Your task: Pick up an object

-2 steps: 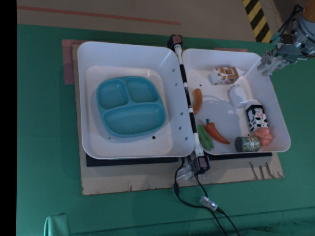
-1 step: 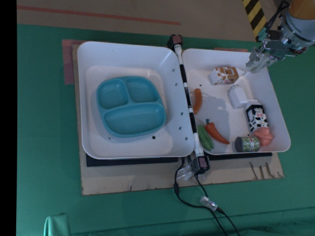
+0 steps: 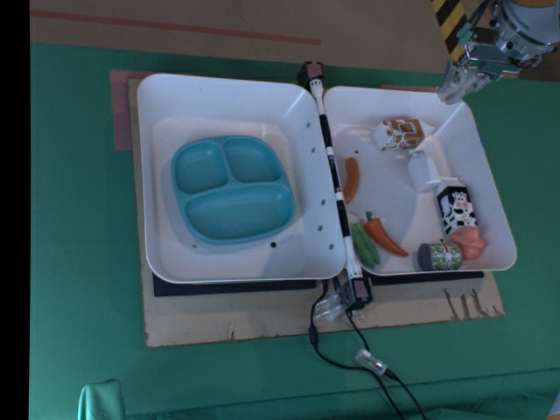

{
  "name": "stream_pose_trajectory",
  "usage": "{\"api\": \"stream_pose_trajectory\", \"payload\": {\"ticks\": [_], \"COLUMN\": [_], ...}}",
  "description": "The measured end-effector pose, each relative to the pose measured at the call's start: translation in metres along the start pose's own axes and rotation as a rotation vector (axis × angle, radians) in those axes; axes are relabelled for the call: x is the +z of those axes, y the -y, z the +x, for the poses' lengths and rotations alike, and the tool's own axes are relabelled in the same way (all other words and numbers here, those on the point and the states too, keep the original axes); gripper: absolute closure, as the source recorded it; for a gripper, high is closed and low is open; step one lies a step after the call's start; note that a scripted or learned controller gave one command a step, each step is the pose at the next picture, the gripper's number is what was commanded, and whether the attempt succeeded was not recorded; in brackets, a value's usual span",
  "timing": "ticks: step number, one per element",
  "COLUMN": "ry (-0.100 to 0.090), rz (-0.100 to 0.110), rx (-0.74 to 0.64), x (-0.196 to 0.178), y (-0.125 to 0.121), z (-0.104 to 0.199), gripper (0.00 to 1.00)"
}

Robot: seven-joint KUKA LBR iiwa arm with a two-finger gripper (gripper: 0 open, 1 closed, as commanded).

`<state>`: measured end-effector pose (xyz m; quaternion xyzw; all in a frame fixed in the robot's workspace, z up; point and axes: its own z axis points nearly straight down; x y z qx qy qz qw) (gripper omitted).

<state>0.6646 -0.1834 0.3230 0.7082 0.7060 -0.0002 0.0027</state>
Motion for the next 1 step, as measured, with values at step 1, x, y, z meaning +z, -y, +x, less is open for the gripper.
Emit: {"api": "stream_pose_trajectory", "payload": {"ticks": [1], "ry": [-0.002], "rz": [0.001], "rx": [0.000], "x": [-0.0225], "y": [0.0324], "z": [0.0070], "gripper": [1.00]}}
